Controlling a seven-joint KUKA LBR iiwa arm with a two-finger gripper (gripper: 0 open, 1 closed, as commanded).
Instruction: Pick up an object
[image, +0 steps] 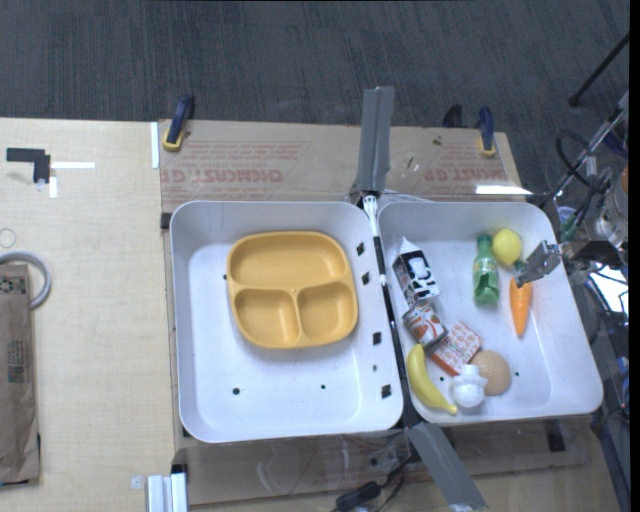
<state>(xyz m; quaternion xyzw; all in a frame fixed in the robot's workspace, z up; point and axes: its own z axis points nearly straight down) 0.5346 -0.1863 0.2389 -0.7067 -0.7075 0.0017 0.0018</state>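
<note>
You have two white bins side by side on the bench: the left bin (200, 400) carries a yellow divided tray (292, 288), and the right bin (560, 380) carries all the small things, so every candidate for the pick lies on the arm's own side. The gripper (540, 262) comes in over the right bin's far right corner, and I judge the carrot (520, 305) to be its nearest target: the carrot's top sits just under and slightly to the view's left of the fingertips, and its long axis runs almost straight toward the near edge of the bin, tip pointing away from the gripper. You would want the fingers to close across that axis, not along it. The green bottle (486, 272) stands just to the carrot's left with the lemon (508, 245) at its far end, both close enough to be knocked. Whether the gripper is parted or closed cannot be told at this size; nothing is seen between its fingers. The banana (428, 380), egg (492, 372) and cartons lie well apart, toward the bin's near left.
</note>
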